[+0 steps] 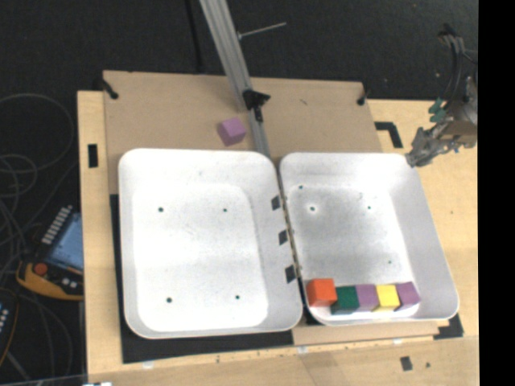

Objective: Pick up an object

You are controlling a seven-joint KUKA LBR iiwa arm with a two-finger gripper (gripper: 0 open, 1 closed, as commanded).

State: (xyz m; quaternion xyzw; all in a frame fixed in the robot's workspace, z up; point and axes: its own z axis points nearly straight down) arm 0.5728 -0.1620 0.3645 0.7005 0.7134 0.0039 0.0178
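Along the near wall of the right bin [402,215] sits a row of small blocks: an orange block [322,290], a green block [347,297], a purple block [367,296], a yellow block [389,296] and another purple block [407,293]. A lone purple block [232,131] lies on the bench behind the left bin [197,240]. My gripper [422,153] hangs at the far right, just outside the right bin's back right corner, far from the row of blocks. Nothing shows between its fingers.
A slanted metal pole [233,63] rises from the bench behind the gap between the bins. Cables and a handheld pendant [56,256] lie on the floor to the left of the bench.
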